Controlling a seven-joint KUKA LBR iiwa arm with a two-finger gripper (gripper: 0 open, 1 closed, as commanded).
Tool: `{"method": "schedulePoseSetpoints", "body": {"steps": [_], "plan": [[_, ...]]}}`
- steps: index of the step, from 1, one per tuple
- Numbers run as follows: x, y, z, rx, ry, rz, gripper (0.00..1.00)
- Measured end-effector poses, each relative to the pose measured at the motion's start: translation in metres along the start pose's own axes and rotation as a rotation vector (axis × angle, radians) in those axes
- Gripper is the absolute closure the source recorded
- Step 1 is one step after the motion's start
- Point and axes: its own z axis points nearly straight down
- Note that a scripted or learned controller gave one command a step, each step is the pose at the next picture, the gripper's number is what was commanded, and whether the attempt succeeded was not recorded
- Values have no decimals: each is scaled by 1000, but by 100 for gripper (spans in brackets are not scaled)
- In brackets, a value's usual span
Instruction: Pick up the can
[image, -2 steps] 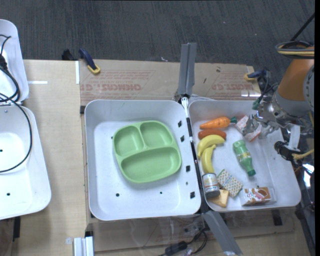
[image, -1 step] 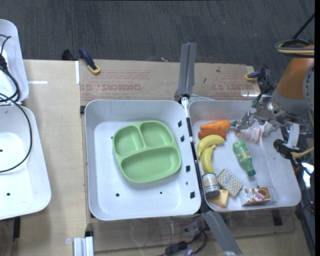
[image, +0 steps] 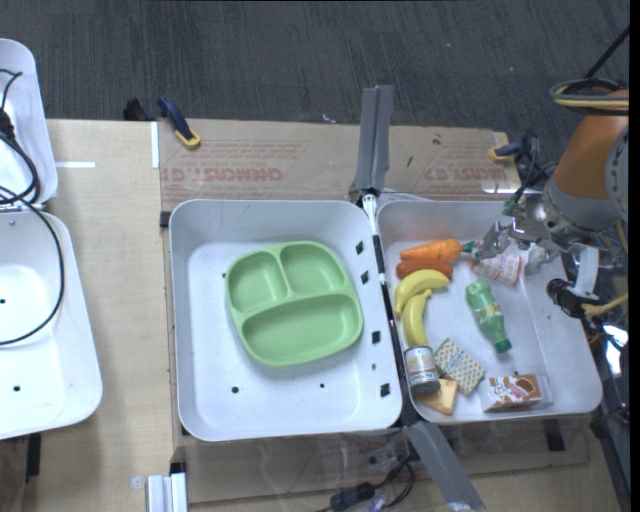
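Claw (image: 500, 243) hardware sits low over the far right part of the right bin (image: 565, 395), a tangle of metal at the end of the grey arm with its orange band (image: 585, 165). How wide it stands, and whether it grips anything, cannot be told from this angle. It hangs just beside a crumpled white wrapper (image: 505, 268) and the tip of the carrot (image: 432, 252); contact with either is unclear.

The can (image: 421, 368) lies well apart from it, at the near left side of the same bin, close against the wall that divides the two bins. It stands roughly upright, silver top showing, with the banana (image: 415, 300) just behind it and a wedge of yellow cheese (image: 440, 398) touching its near side. A checkered packet (image: 459, 364) sits just to its right, a green bottle (image: 488, 316) lies mid-bin, and a small carton (image: 514, 391) rests near the front wall.

The left bin (image: 200, 390) holds a green divided plate (image: 295, 302). Both bins rest on the worktop (image: 110, 180).
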Motion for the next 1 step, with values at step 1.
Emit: {"method": "schedulePoseSetpoints", "body": {"steps": [1], "plan": [[0, 0, 0, 0, 0, 0, 0]]}}
